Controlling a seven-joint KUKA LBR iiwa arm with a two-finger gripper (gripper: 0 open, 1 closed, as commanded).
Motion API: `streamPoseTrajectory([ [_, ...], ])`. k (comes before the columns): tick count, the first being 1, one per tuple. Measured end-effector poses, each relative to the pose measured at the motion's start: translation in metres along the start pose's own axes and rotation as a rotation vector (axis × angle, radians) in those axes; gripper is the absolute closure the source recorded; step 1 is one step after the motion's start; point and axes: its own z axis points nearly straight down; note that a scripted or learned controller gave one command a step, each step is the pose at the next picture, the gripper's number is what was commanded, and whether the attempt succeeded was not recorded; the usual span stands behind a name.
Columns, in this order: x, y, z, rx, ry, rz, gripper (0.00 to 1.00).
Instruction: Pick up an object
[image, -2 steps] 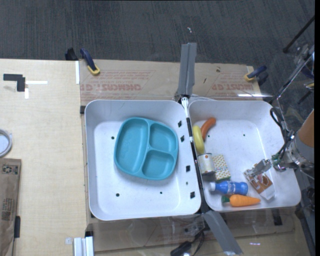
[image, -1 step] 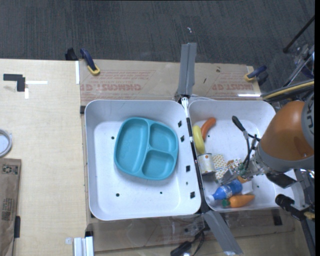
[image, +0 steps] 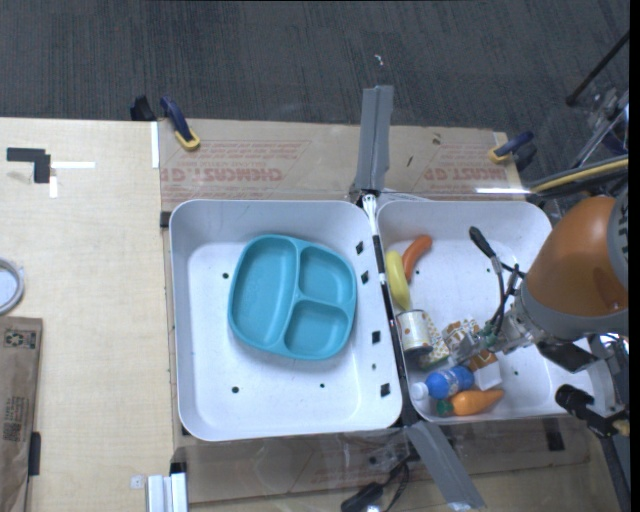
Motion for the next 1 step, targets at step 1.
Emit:
streamPoseTrajectory([
  [1, 0.0380, 0.0277, -0.1052, 0.010, 0.007, 0.010, 1.00],
])
